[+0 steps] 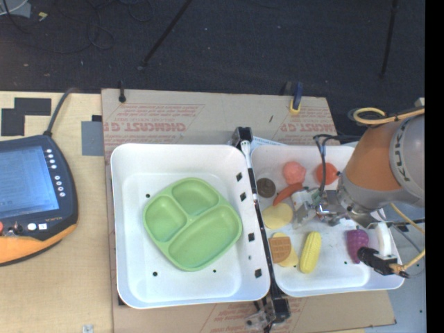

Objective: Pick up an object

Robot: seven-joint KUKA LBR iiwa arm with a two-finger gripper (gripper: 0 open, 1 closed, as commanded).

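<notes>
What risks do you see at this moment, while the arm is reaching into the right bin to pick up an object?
The gripper is low among crowded toys: the red piece, the pale yellow disc and the corn cob lie close together, so it may push them aside or catch two at once. Objects near the divider could get wedged against it. The purple toy lies under the arm, which may knock it.

Divided plate [192,222] in left bin [132,159]; toy foods [310,250] in right bin [333,283]
</notes>
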